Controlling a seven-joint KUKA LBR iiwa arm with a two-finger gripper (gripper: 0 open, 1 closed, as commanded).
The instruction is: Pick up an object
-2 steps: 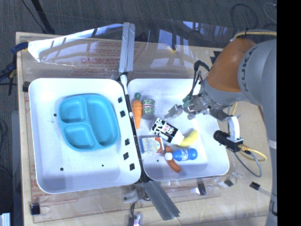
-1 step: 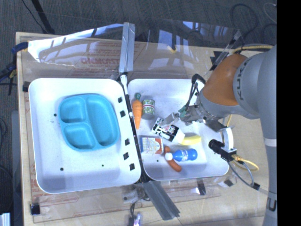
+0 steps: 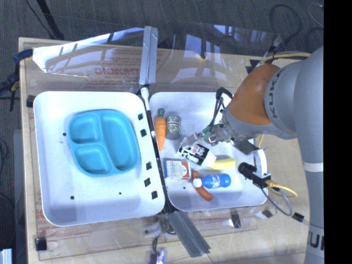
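End effector [image 3: 204, 138] over right bin's [image 3: 187, 100] clutter.

Glossy blue plastic divided tray [image 3: 104, 142]; smooth white plastic bins [image 3: 49, 191]; pale wood counter [image 3: 286, 213]; matt orange carrot [image 3: 160, 132].

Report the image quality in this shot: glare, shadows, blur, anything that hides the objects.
Camera view: bluish glare streaks the clear sheet behind the bins; lighting is even and soft, with faint shadows inside the left bin around the blue tray; focus is slightly soft overall, so the labels on the small can and carton are unreadable; the arm's orange band hides part of the right bin.
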